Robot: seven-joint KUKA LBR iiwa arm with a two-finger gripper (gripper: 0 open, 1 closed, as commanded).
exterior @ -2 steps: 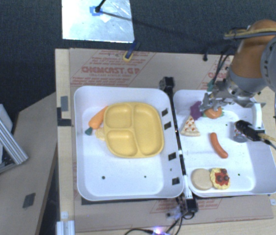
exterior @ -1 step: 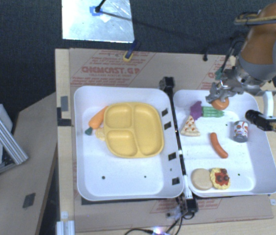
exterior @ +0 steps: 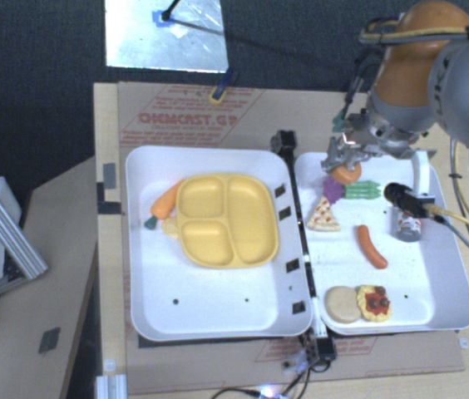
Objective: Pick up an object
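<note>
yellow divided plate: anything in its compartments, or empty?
Empty. All three compartments of the yellow divided plate show bare yellow; the toy carrot lies outside it, against its left rim, in the left bin.

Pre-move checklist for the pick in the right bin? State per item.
1. Tool over the right bin: ok, at its far left corner.
2. Target under the tool: ok, an orange piece sits right below it.
3. Piece between the fingers: cannot tell, the tool hides it.
4. Neighbours crowding the target: not ok, the purple piece and green piece lie right beside it.
5. Pizza slice, sausage away from the tool: ok.
6. Yellow tray in the left bin, out of the way: ok.
</note>
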